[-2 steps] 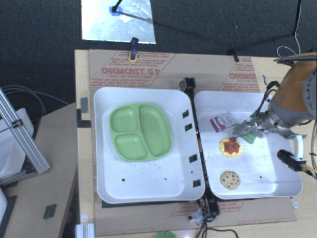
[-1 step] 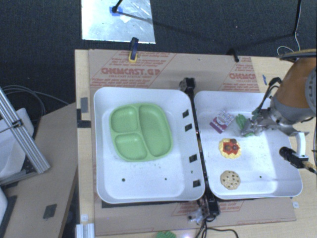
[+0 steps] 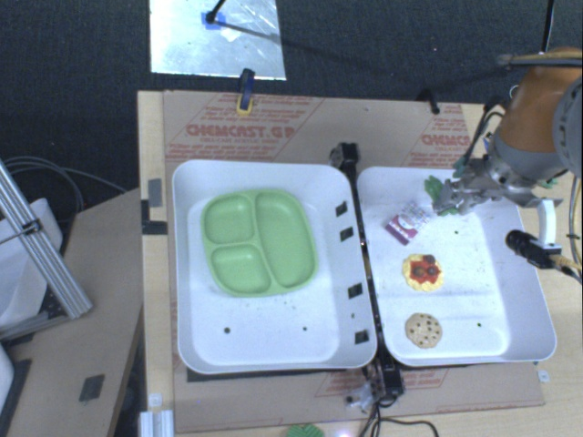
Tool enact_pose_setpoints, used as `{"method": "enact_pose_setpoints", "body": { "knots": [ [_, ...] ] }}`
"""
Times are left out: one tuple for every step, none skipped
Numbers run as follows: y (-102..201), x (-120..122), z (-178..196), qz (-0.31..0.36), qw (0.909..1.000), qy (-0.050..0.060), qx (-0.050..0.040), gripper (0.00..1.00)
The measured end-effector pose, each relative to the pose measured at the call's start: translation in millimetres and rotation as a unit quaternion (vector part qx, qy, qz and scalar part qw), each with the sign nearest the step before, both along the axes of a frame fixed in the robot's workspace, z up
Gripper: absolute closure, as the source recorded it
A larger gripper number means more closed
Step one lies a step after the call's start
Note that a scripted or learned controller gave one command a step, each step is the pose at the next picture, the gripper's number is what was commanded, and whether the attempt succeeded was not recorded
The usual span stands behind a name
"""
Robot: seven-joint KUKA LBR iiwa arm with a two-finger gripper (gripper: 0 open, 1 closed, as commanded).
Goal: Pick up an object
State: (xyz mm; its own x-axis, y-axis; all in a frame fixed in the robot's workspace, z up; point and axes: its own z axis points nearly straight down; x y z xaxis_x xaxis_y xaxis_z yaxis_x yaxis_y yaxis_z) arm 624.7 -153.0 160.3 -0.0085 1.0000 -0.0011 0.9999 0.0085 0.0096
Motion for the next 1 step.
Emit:
{"method": "enact_pose_setpoints", "body": {
  "knots": [
    [77.5,-4.8,26.1,0.002,1.0,0.003,0.0022,1.0]
  ]
}}
